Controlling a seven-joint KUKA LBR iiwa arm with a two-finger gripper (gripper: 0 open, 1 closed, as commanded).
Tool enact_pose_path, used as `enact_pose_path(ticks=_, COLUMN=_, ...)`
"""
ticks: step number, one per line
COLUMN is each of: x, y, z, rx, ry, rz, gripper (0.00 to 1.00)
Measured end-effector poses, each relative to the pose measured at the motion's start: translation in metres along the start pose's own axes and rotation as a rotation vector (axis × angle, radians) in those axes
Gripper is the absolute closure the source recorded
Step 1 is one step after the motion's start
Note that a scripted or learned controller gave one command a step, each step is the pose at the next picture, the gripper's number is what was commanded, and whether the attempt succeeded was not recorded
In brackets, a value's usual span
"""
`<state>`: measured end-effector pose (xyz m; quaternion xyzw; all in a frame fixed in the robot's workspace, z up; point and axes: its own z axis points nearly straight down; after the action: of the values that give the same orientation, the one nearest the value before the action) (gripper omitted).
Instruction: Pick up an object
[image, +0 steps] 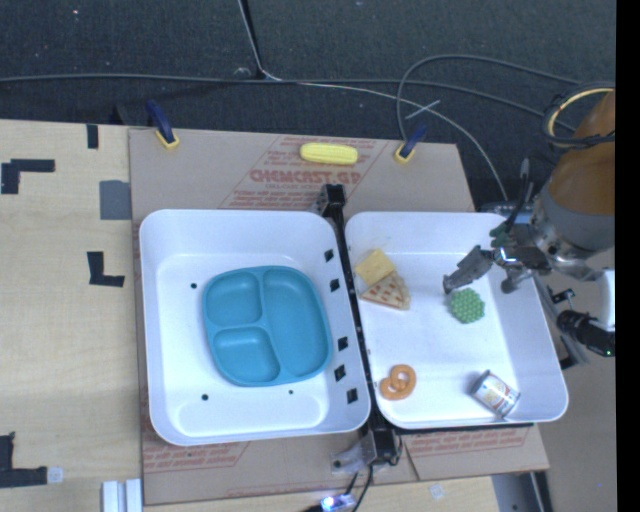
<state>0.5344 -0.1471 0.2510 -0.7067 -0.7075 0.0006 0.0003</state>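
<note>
A pale wooden surface (60, 330) carries a brown cardboard sheet (290, 175) clamped at its far edge. Beyond that edge lies dark carpeted floor (120, 50) crossed by thin cables (300, 82). Black tape marks (100, 268) dot the surface's left side.

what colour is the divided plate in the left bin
Light blue, a turquoise shade. The divided plate shows plainly in the camera view.

We see the gripper (487, 271) spread open just above the green ball (466, 305) in the right bin (530, 330); pretzel (398, 382) and can (494, 392) lie below the ball.
</note>
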Motion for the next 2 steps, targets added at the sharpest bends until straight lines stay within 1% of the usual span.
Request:
enact_pose_path(ticks=1, x=-0.007, y=-0.008, z=0.053, rx=0.006, ry=0.001, rz=0.002, gripper=0.0)
enact_pose_path(ticks=2, x=-0.009, y=0.0, z=0.108, rx=0.005, ry=0.001, rz=0.0, gripper=0.0)
